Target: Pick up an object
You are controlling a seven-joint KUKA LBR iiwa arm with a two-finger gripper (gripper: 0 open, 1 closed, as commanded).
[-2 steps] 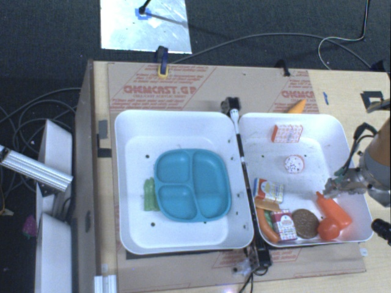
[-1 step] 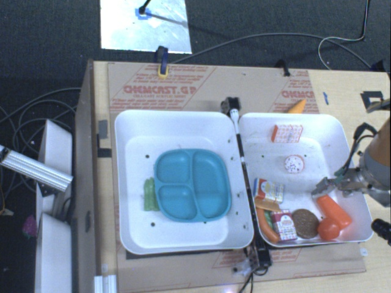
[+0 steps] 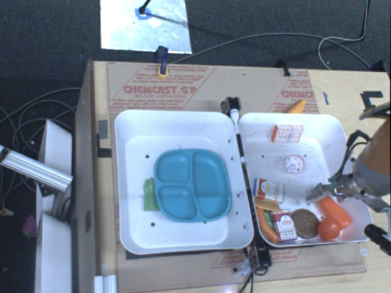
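Observation:
My gripper (image 3: pixel 335 193) hangs low over the right side of the right bin (image 3: pixel 317 124), just above an orange carrot-shaped piece (image 3: pixel 336 209). A red tomato (image 3: pixel 328 228) lies right below the carrot, against the bin's front wall. A brown round cookie (image 3: pixel 304 223), a small red box (image 3: pixel 285 225) and an orange stick-shaped piece (image 3: pixel 266 221) line the front of the bin. Further back lie a small colourful box (image 3: pixel 269 190), a round white biscuit (image 3: pixel 294 163) and an orange-and-white box (image 3: pixel 287 133). The gripper hides part of the carrot's top end.
The left bin (image 3: pixel 131 163) holds a blue divided plate (image 3: pixel 192 184) with a green piece (image 3: pixel 149 195) at its left side. An orange object (image 3: pixel 297 107) lies on the cardboard behind the right bin. The arm (image 3: pixel 374 163) enters from the right edge.

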